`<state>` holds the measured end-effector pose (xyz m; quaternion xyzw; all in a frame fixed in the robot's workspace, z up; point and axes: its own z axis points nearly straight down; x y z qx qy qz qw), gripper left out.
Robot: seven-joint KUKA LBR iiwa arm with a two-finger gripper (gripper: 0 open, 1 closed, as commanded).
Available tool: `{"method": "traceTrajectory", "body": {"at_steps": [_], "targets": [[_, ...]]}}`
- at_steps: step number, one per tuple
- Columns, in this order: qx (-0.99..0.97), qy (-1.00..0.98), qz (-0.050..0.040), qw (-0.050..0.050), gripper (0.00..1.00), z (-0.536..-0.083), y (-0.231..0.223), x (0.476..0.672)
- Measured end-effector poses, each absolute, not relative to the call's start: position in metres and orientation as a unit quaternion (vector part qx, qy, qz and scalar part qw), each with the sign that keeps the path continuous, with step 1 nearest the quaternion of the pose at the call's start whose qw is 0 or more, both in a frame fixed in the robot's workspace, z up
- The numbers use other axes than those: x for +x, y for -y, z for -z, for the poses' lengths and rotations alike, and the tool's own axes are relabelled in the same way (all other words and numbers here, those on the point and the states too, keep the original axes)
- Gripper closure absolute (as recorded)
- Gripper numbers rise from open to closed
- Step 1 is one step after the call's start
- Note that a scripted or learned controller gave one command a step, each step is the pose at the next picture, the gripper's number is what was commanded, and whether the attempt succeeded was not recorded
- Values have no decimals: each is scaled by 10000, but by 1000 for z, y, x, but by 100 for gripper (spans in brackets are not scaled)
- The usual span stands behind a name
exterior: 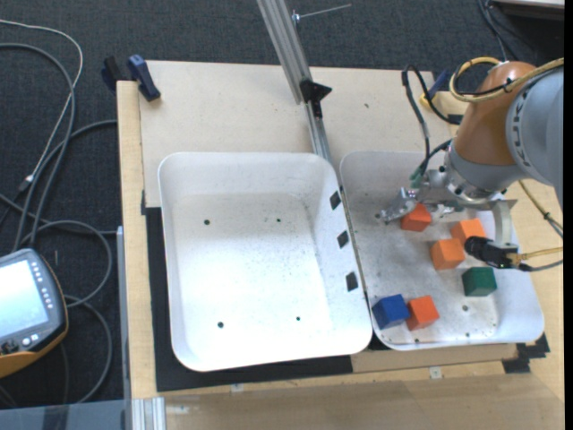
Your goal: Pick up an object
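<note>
Arm: jaws (405, 210) low in right bin (385, 177), frame's right.
Jaws: state cannot be told.
Nearest: red-orange block (416, 219), touching or just beside.

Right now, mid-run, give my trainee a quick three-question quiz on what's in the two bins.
1. True or false: the blue block touches an orange block.
2. Which bin holds the blocks, in the camera view? A) left B) right
3. Fill in: the block nearest the gripper is ____.

Key: 1 true, they sit side by side at the bin's near edge. 2 B. 3 orange-red.
</note>
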<state>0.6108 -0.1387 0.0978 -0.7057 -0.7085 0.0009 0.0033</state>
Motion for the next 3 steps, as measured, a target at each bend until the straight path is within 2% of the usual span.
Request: {"method": "traceTrajectory", "body": {"at_steps": [1,2,3], "targets": [[-7068,7074,9,4,100,-111,141,613],[-7037,7105,42,-23,100,-205,54,622],[-7037,7105,28,0,100,-200,-25,673]]}}
